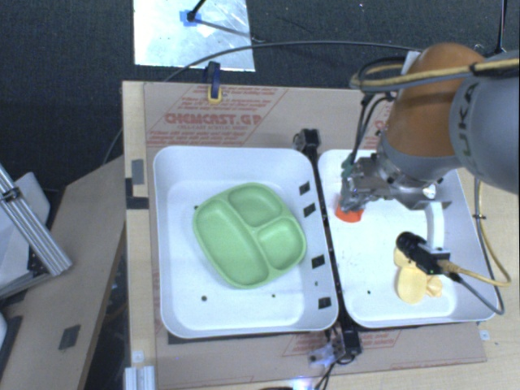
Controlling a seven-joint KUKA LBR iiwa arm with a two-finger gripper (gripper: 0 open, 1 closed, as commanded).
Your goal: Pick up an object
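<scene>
My gripper (353,195) hangs over the left part of the right bin (382,307), close to the wall it shares with the left bin. A small orange-red object (348,213) sits directly under the gripper's tip, partly covered by it. I cannot make out whether it is touching the object. A pale yellow object (411,286) lies in the right bin's front half, right of the gripper and nearer to the camera. The grey arm with its orange band (435,96) covers the back of the right bin.
A green divided plate (249,234) lies in the middle of the left bin (183,299). Black clips line the wall between the bins (318,242). White floor shows in the right bin's front left (366,266).
</scene>
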